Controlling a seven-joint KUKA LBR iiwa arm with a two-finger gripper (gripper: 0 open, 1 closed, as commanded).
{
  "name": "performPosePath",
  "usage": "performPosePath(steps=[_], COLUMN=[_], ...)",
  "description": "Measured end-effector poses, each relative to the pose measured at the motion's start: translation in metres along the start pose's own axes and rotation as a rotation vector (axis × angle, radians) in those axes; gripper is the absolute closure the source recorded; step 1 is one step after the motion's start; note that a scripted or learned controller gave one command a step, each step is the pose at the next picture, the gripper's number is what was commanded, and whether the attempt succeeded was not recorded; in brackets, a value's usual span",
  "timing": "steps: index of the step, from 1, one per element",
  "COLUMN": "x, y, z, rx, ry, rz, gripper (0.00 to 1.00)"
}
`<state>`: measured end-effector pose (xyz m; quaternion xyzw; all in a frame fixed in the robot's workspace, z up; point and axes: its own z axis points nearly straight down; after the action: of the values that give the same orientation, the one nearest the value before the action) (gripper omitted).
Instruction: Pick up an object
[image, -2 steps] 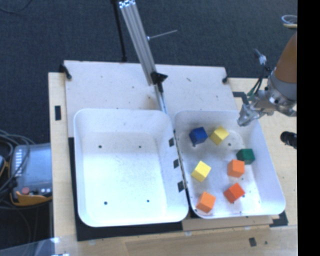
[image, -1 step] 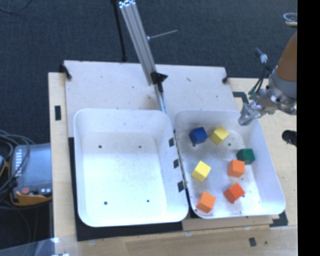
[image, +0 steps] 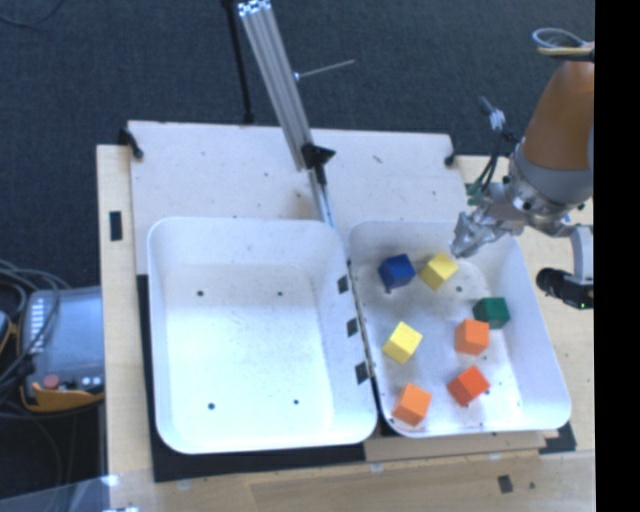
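I had the gripper (image: 468, 240) low in the right bin (image: 545, 345), just beside the upper yellow cube (image: 439, 271), presumably targeting it; I could not tell its state. 7 cubes lay there.

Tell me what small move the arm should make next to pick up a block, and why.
Probably a short descent onto the yellow block. The gripper sits just above and right of it in the right bin, with the blue block close on the block's left, so a straight drop looks safest.
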<state>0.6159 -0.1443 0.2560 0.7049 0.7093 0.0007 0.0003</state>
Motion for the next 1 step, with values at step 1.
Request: performPosePath(steps=[1], x=[0.0487], y=[-0.0149], z=[0.0129], rx=[0.003], ry=[0.0], rz=[0.0], gripper=[1.0])
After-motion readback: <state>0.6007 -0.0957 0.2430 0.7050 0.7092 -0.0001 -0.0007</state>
